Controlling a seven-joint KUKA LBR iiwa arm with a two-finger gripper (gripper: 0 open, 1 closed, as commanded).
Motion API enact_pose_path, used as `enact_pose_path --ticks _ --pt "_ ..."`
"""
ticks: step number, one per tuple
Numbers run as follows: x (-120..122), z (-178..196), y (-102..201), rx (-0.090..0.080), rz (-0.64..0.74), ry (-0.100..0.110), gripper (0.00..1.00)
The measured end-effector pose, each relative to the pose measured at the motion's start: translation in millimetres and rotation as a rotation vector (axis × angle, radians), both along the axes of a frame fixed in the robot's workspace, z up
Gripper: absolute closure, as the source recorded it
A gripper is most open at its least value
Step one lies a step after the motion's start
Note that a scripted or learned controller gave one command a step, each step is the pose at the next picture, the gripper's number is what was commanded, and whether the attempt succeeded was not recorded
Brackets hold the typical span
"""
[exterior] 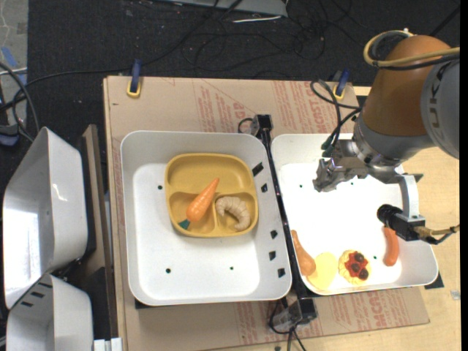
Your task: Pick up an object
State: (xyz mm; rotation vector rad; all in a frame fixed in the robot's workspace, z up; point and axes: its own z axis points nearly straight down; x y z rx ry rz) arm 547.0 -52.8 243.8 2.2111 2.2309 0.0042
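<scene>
Hand (327, 179) hovered over right bin (307, 152), grip state unclear. Nearest pick, sausage (392, 248), lay toward cam. w/ long axis running near-far.

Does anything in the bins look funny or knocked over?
Nothing looks spilled or broken. The carrot lies slanted across the divider of the yellow plate beside the shrimp. In the right bin, the toy foods sit bunched along the near edge.

An orange sausage (392, 247), a round tart (355, 266) and a drumstick (303, 254) lie along the right bin's near edge.
</scene>
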Motion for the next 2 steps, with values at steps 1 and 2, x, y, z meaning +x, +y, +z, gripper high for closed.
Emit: enact_pose_path --ticks 1,2 --pt "8.8 -10.1 60.2 0.000 -0.001 0.002 1.00" --pt "15.1 -4.5 107.2 0.000 0.000 0.000 1.00"
